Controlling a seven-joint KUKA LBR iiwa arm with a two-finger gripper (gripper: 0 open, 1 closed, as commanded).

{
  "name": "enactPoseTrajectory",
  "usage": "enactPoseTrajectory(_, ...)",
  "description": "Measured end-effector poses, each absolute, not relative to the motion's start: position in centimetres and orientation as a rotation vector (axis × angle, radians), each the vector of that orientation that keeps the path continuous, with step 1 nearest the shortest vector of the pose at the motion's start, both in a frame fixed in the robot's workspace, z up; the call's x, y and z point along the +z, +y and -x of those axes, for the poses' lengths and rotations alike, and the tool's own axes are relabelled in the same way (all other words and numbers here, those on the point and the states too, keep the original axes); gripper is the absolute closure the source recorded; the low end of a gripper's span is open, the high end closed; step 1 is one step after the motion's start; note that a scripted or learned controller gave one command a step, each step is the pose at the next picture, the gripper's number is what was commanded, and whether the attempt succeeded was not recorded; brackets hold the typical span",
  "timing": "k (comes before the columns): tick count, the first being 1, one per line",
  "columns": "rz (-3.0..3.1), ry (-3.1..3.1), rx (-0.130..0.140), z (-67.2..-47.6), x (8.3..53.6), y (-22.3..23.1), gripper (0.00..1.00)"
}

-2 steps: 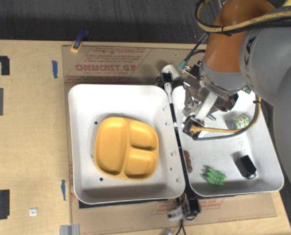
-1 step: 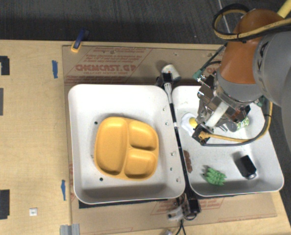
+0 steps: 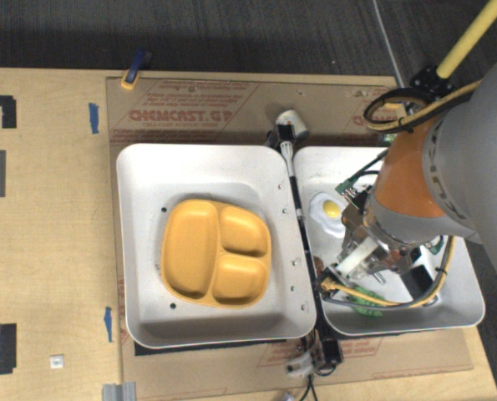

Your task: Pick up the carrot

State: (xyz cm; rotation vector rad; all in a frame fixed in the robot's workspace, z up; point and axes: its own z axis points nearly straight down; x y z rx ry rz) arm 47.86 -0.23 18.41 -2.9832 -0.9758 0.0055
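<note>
The arm (image 3: 432,174) reaches into the right bin (image 3: 465,307); a yellow tray (image 3: 216,251) fills the left bin (image 3: 148,182).

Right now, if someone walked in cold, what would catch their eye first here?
Probably the yellow three-compartment tray, sitting alone in the left bin. Next, the grey arm with its orange band, reaching down over the right bin amid loose cables. A fried-egg toy lies by that bin's left wall.

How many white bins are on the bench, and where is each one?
2. The left bin holds a yellow divided tray. The right bin sits beside it, under the arm; the arm covers much of it, so some contents may be hidden.
</note>
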Motion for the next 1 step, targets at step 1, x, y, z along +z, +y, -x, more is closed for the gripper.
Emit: enactPoseTrajectory(1, 3.106, -0.466, 0.003, -47.9, 18.79, 2.57, 1.0)
